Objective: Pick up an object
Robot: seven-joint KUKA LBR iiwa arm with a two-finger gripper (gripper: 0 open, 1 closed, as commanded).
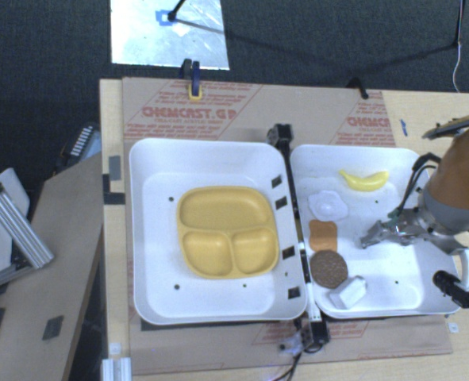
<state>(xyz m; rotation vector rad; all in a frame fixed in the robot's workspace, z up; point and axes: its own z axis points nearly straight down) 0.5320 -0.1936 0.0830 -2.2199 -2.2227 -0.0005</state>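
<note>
The arm's pincer (370, 236) hovers low in the right bin (393, 296), its spread impossible to tell, approaching; next it must close on the brown square (323, 234) just left

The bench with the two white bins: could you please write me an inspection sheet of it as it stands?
Surface: bench under printed brown sheeting, bearing the left bin and right bin side by side.
Job's things: in the right bin, a banana, white fried egg, toast slice, round brown patty, small white block.
Clutter: yellow divided tray in the left bin.
Grippers: gripper low over the right bin, right of the toast slice, holding nothing.
Cables: dark cable looping at the wrist; wires at the front edge.
Surroundings: dark carpet, shiny floor plate, aluminium rail.
</note>
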